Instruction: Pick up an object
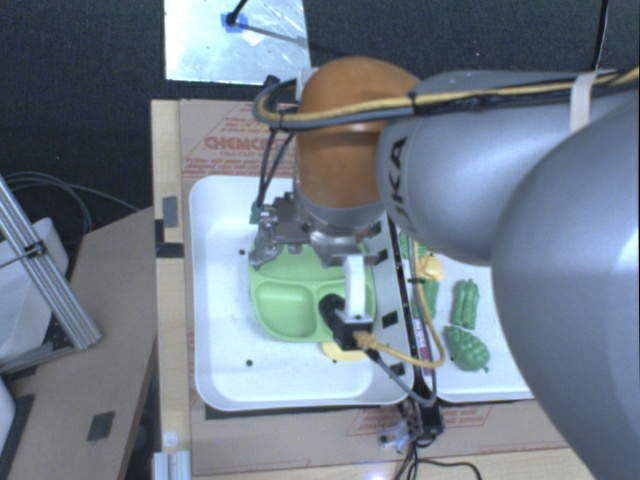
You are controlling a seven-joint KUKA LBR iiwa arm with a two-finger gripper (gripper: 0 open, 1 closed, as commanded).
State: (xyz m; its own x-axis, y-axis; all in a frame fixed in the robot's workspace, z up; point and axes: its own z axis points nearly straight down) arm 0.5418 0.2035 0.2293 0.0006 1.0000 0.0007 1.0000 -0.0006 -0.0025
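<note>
Green tray (285, 303) directly under hand (312, 253), left bin (215, 268).

We see a light green tray (290, 303) in a white bin (225, 298), two darker green toys (466, 320), a yellow piece (430, 265), and the arm's (480, 178) grey with its orange band (345, 128).

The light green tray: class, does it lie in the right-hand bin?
No, the light green tray lies in the left bin, under the arm's wrist.
</note>
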